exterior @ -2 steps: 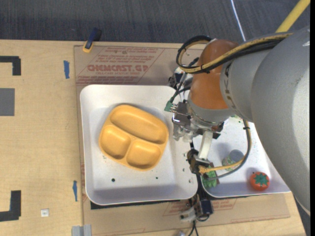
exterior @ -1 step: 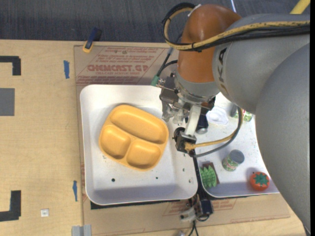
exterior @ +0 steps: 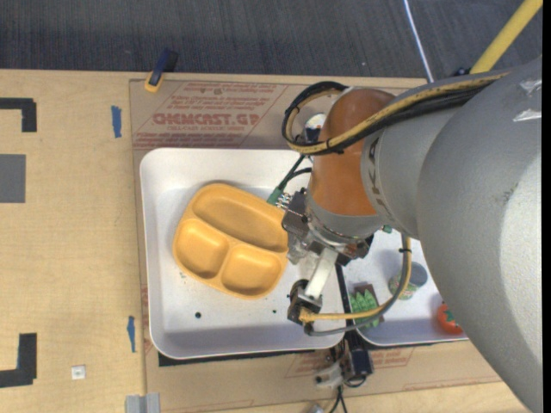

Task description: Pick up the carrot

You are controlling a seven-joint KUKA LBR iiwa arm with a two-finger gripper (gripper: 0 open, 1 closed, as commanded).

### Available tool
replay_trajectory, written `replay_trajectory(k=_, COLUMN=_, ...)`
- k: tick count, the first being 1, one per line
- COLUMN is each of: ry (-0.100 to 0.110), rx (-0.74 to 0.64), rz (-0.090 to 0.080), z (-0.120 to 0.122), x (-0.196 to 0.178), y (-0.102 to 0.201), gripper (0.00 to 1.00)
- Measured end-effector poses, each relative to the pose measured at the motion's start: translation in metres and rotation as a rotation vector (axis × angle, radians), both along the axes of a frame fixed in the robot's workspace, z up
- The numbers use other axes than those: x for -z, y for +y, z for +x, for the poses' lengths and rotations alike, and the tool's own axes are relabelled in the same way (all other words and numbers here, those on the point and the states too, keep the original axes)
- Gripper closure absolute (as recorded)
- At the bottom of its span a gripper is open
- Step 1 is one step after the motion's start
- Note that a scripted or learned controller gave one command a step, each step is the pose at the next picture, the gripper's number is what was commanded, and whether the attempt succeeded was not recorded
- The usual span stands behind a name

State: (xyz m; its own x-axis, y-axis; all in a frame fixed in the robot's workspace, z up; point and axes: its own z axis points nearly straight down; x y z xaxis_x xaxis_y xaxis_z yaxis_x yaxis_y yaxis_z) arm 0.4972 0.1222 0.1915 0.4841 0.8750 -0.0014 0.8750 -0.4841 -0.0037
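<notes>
An orange-red thing with a green tip (exterior: 447, 317) peeks out from under the arm in the right bin (exterior: 405, 329); it may be the carrot, and most of it is hidden. My gripper (exterior: 334, 246) hangs below the orange wrist band, over the seam between the two bins, left of that orange thing. The wrist covers the gripper from above.
A yellow divided plate (exterior: 228, 239) lies in the left bin (exterior: 168, 317), just left of the wrist. A small green thing (exterior: 364, 298) and a grey-blue round thing (exterior: 417, 275) lie in the right bin. The grey arm covers most of that bin.
</notes>
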Motion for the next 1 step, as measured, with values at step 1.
replay_trajectory(k=1, ry=0.002, rx=0.467, rz=-0.001, z=-0.0186, x=0.0417, y=0.0246, gripper=1.00)
